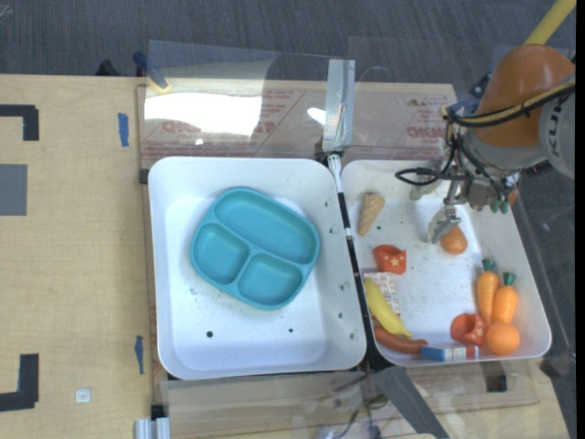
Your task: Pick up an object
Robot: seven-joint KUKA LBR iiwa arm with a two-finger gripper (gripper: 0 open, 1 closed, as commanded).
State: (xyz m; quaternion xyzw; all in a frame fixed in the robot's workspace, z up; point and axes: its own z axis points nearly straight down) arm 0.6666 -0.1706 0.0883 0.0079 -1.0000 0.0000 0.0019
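Orange round fruit (454, 240) sits on the floor of the right bin (535, 273), near its back, and the gripper (445, 224) hangs right over it, tips at the fruit's upper left edge. From here I cannot tell how the gripper is set. Nothing looks lifted, so the pick seems barely begun: a grasp and a raise are left. Carrots (494, 295), a banana (384, 307) and a tomato (390, 259) lie untouched nearby; a blue divided plate (255, 247) fills the left bin (174, 273).
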